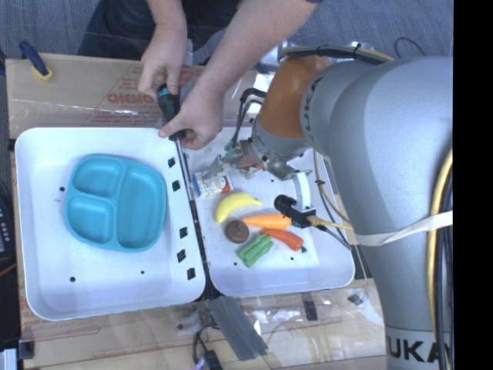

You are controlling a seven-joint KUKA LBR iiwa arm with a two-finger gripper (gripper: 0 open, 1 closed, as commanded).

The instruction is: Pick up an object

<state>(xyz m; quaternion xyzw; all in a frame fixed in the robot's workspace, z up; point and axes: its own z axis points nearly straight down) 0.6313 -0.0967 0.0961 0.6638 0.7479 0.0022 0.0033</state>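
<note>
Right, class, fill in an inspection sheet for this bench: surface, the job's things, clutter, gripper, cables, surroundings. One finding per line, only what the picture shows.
Surface: two white bins side by side, left bin and right bin, on a cardboard-covered bench.
Job's things: in the right bin, banana, carrot, red pepper, green vegetable, brown round piece, small packet.
Clutter: blue divided plate in the left bin.
Gripper: gripper low over the right bin's far side; grip unclear.
Cables: black cable beside the wrist; yellow cable along the arm.
Surroundings: a person's hands holding a tool at the divider between bins.
</note>
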